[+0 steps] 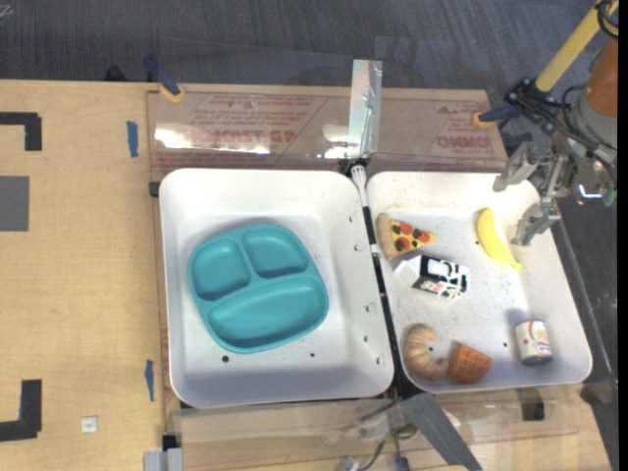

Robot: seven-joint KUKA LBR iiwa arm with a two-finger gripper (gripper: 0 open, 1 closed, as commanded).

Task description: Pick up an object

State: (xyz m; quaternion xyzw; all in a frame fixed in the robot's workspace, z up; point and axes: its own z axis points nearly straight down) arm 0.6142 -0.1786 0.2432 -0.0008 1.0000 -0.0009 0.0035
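Note:
The right bin (574,307) holds several small objects. A yellow banana (497,236) lies near its far right side, a pizza slice (408,235) at its far left, and a black-and-white toy car (441,276) in the middle. Along the near edge sit a croissant (422,349), an orange waffle piece (469,362) and a small white can (533,341). My gripper (526,198) hangs over the bin's far right corner, just right of the banana and above it. It is open, with nothing between its fingers.
The left bin (182,361) holds a teal divided plate (260,286). A clear panel (265,124) and a metal post (365,106) stand behind the bins. Tan board (74,263) covers the bench to the left.

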